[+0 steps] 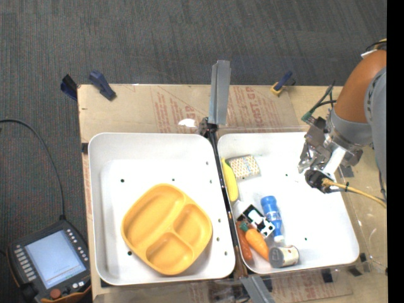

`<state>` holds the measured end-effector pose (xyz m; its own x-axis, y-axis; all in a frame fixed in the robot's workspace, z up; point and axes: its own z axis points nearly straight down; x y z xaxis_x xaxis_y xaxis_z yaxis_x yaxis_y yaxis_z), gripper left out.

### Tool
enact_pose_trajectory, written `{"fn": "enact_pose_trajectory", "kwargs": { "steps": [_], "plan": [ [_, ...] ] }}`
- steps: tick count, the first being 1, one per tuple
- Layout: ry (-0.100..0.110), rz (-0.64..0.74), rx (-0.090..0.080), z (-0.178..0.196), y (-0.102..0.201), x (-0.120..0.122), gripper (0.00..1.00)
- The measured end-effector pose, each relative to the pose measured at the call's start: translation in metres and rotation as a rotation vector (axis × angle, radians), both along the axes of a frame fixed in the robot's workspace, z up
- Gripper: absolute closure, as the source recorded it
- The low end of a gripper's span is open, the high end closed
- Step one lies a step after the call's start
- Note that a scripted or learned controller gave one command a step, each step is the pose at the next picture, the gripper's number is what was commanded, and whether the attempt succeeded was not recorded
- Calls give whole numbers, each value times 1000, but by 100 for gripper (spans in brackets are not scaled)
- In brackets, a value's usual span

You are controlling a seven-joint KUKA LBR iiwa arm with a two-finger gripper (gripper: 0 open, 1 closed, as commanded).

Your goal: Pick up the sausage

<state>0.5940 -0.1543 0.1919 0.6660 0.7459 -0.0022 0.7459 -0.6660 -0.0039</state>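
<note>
Gripper (314, 169) hovering over right bin (328, 242), far side — finger state unreadable; sausage (243, 245) lying by the divider, half-hidden beside carrot (256, 243); bin's right half sitting open; yellow plate (167, 228) occupying left bin (104, 145).

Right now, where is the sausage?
In the camera view, the thin reddish-brown sausage lies in the right-hand shallow white bin, along its left wall near the front corner, just left of the orange carrot.
</note>
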Motion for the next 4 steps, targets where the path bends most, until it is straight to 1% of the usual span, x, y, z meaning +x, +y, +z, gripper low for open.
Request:
{"fn": "enact_pose_trajectory", "kwargs": {
  "steps": [1,2,3,4],
  "plan": [
    [3,-502,-1,13,-45,-41,100],
    [4,-635,-1,24,-56,-76,100],
    [5,-634,-1,-85,-54,-5,100],
    [4,-636,-1,-81,-10,6,100]
  ]
}}
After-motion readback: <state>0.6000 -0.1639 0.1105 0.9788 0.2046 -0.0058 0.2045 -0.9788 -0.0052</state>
